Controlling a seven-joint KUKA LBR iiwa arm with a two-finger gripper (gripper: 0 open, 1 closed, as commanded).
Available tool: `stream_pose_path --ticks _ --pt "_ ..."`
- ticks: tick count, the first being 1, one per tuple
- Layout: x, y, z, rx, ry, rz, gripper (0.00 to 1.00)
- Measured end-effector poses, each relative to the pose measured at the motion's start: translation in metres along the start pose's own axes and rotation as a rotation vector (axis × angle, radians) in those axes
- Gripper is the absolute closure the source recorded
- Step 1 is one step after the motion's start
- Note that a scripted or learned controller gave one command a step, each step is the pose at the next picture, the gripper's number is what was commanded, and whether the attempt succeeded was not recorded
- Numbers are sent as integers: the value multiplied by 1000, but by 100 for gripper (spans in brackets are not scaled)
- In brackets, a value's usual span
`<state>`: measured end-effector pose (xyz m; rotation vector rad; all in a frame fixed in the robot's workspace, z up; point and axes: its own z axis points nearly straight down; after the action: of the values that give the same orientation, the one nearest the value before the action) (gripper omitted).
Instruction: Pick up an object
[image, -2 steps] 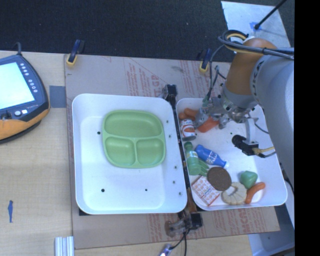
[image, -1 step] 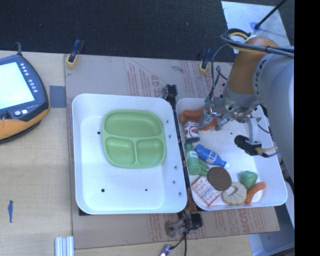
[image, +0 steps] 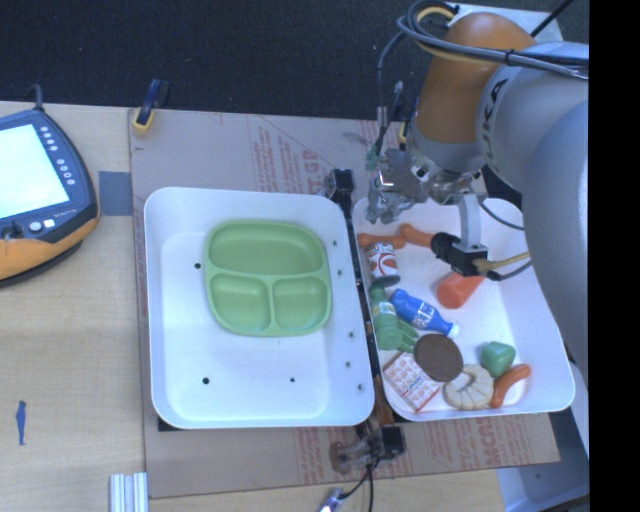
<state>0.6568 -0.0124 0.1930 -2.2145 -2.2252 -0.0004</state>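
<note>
In the camera view, the gripper (image: 388, 205) is seen hanging over the far left corner of the right bin (image: 535, 300), just beside the divider where the two bins meet. How wide the tool is set can't be told from this angle, and nothing is seen held in it.

Candidates for the pick are all piled in that right bin: an orange carrot-like piece (image: 400, 238) right under the tool, a small can (image: 384, 265) just below that, then a green bottle (image: 383, 320), a blue bottle (image: 422, 312), a brown round disc (image: 438, 356), a cracker packet (image: 410, 382), a bagel (image: 468, 388), a green pepper (image: 497, 356) and an orange-red lump (image: 458, 290) near the cable. The left bin (image: 180, 330) is taken up by a green divided tray (image: 268, 277).

What could go sideways, judging from this:
- The bin wall could be struck on the way down, since the tool is parked so close to the corner rim.
- The carrot piece could be nudged or rolled away rather than caught, being thin and rounded.
- The can could be clipped along with it, as the two lie near each other, so a two-item jam or a slip seems likely.
- The loose cable by the wrist could be dragged through the toys.
</note>
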Motion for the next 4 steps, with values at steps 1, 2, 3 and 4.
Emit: stream_pose_path --ticks 1,2,3,4 --pt "-1 -1 1 2 -1 1 0" --pt "-55 -1 -11 0 -3 3 0" --pt "-30 -164 2 5 -2 0 0" --pt "-85 -91 102 5 -3 1 0"
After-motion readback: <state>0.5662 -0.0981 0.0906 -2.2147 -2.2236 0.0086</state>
